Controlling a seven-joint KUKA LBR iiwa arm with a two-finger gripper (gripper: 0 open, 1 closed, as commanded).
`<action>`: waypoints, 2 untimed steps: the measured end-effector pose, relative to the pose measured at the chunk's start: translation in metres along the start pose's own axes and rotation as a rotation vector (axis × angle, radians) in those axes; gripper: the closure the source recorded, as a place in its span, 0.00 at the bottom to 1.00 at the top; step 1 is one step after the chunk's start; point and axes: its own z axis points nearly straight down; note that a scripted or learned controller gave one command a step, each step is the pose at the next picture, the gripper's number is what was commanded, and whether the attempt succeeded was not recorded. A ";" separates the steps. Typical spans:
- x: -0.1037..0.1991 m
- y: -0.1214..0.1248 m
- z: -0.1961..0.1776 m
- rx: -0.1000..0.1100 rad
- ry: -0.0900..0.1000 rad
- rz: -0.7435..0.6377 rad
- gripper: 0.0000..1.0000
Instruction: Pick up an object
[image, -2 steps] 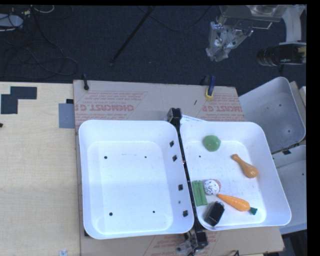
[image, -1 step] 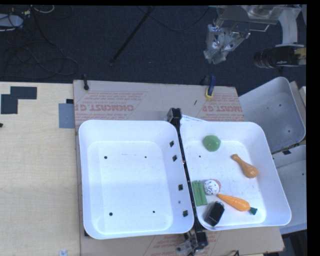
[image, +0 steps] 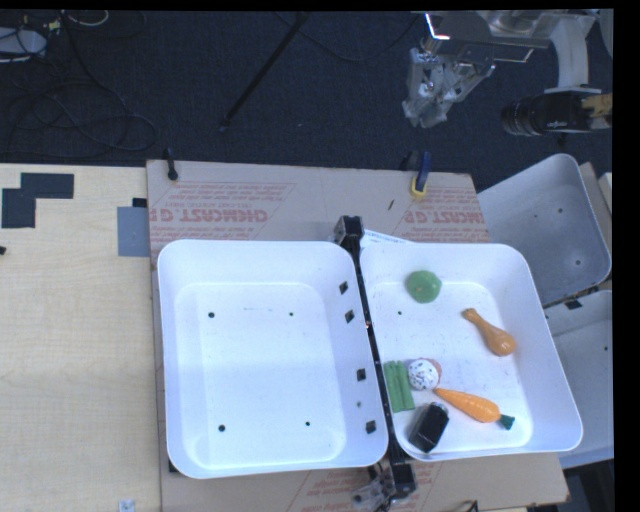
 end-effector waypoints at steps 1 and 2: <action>-0.054 0.000 0.000 0.001 -0.001 0.006 1.00; -0.043 0.000 0.000 0.001 0.000 0.001 1.00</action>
